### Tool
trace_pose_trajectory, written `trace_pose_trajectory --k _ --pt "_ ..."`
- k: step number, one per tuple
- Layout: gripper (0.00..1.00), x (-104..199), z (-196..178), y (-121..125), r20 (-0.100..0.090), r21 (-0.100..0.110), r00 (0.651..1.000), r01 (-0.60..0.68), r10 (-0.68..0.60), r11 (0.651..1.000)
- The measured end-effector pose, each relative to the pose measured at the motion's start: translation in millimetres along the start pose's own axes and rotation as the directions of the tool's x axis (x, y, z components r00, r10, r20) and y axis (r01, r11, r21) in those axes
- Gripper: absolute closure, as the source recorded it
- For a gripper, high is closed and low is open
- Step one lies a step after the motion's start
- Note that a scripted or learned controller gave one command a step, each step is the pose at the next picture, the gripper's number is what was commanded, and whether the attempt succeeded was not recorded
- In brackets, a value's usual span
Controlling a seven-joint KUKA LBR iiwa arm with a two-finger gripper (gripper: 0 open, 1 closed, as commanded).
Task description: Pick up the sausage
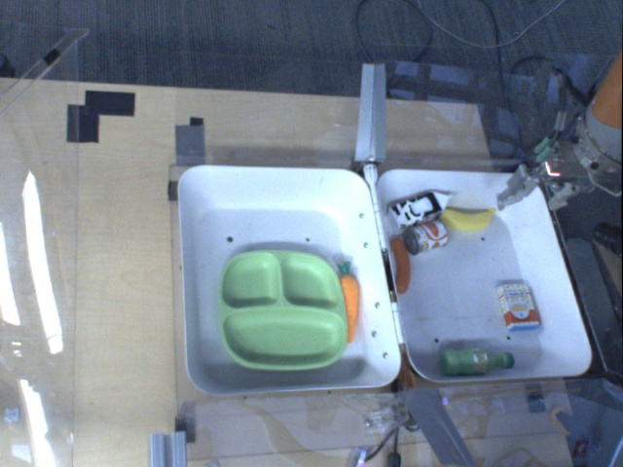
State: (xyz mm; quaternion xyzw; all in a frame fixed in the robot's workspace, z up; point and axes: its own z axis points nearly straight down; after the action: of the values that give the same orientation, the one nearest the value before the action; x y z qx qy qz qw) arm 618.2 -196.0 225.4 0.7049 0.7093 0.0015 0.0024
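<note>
Fingers (533, 185) grey, metallic; sausage (400, 265) smooth, oblong, reddish-brown

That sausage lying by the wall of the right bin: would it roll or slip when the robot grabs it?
The sausage looks smooth and rounded, so it may slip or roll. It lies along the right bin's left wall, which probably leaves little finger room. The gripper hovers at the bin's far right corner.

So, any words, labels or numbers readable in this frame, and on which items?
None can be read.
Black-and-white packet: bold print, blurred.
Small can: label too small.
Carton: red and white printed front, illegible.
Green bottle: label unreadable.
Sausage, carrot, green tray: no text seen.
</note>
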Motion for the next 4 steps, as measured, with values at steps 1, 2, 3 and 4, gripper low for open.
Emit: trace_pose_trajectory --k 1,2,3,4 --pt "0.00 86.3 86.7 -15.5 -0.001 0.002 1.000 -0.002 0.002 1.000" --pt "0.00 60.1 23.4 -37.7 0.001 -0.002 0.986 0.169 -0.169 0.986" --pt "0.00 97.9 27.5 17.6 -0.001 -0.001 0.993 0.116 -0.116 0.993" --pt "0.00 107.7 125.5 2.5 0.000 -0.003 0.915 0.404 -0.404 0.915"
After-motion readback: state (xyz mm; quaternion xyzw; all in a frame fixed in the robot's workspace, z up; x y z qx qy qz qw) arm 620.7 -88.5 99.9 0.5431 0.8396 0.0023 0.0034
